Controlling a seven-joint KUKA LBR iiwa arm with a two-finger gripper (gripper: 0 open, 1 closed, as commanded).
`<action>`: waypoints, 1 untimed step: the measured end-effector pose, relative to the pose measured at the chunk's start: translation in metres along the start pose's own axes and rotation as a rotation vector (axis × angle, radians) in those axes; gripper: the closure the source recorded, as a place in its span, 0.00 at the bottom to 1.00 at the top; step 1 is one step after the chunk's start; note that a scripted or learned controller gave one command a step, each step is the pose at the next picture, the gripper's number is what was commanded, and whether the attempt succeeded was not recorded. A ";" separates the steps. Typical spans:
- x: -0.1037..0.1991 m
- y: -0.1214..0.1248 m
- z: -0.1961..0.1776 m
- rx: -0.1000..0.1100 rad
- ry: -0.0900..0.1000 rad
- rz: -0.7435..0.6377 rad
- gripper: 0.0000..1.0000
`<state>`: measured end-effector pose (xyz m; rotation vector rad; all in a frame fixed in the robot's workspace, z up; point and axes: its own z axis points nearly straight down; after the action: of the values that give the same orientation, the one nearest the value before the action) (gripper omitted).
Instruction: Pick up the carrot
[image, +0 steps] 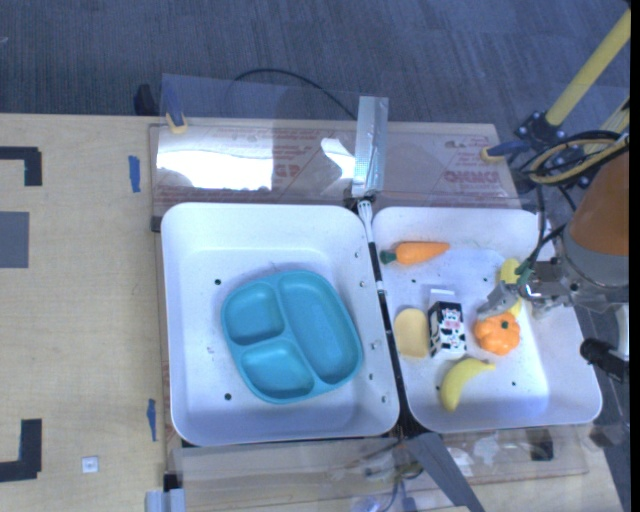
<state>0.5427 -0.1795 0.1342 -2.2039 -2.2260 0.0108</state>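
Note:
The carrot, orange with a green stem end pointing left, lies flat near the back of the right bin. My gripper hangs at the bin's right side, to the right of the carrot and a little nearer the front, apart from it. It is just above a round orange fruit. The grey arm with its orange band comes in from the right edge.
The right bin also holds a pale yellow oval piece, a small black-and-white carton, a banana and a small yellow item by the gripper. A blue divided plate sits in the left bin.

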 end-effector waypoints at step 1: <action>-0.022 -0.028 0.048 -0.015 -0.001 -0.198 0.00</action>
<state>0.5141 -0.2015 0.0868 -1.9792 -2.4415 -0.0064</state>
